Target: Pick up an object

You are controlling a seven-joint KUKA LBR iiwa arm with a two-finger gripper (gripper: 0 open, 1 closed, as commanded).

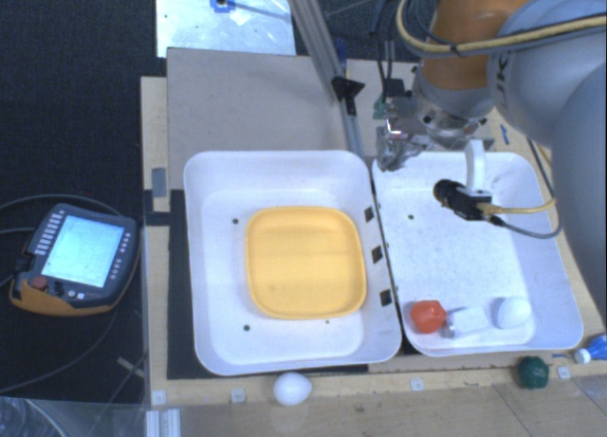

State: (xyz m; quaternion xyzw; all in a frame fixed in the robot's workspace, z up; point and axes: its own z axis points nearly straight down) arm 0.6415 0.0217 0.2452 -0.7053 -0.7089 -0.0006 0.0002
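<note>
Our hand (391,153) over the right bin's (545,264) far-left corner

We cannot tell its state; orange object (426,315) and white ball (513,312) lie near the front.

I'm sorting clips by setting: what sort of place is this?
Probably a robotics lab test bench: a grey arm with an orange band reaches over two shallow white plastic bins, and a handheld control pendant with a lit screen lies beside them.

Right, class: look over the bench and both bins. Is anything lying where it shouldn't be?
Yes. A white egg-shaped object and a dark green ball lie on the bench outside the white bins, past their near edges. The red object and the white round one sit inside the right bin.
</note>
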